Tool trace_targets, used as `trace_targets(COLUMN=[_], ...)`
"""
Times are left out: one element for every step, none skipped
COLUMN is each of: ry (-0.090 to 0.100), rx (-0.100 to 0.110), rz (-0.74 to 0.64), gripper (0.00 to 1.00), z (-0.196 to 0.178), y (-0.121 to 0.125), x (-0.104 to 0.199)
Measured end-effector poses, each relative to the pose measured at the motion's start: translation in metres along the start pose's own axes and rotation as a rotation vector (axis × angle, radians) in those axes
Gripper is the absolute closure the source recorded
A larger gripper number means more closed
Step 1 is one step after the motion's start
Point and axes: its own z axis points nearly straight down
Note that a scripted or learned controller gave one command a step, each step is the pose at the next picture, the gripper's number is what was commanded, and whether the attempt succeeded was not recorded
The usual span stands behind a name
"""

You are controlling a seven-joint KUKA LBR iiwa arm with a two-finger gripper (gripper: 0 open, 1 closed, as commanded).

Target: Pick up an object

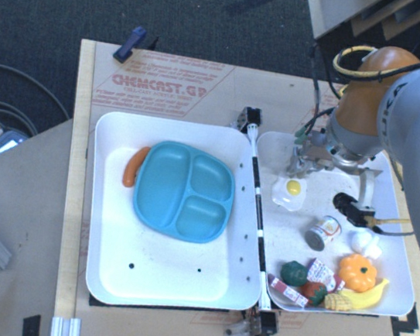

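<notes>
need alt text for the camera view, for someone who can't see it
A grey robot arm reaches over the right bin, which holds toy food, above a clear cup. The left bin holds a blue divided plate.

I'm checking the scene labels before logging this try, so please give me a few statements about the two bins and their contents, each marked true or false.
1. The blue divided plate lies in the left bin. True.
2. The small pumpkin sits on the blue plate. False: it lies in the right bin, near the banana.
3. A hot dog lies against the plate's left edge. True.
4. The can stands upright in the left bin. False: it lies tipped in the right bin.
5. The gripper is over the right bin. True.
</notes>
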Motion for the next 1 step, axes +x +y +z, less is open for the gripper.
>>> trace_targets(ry=[0.000], rx=[0.000], rz=[0.000], gripper=[0.00], z=[0.0001], y=[-0.0001], x=[0.0000])
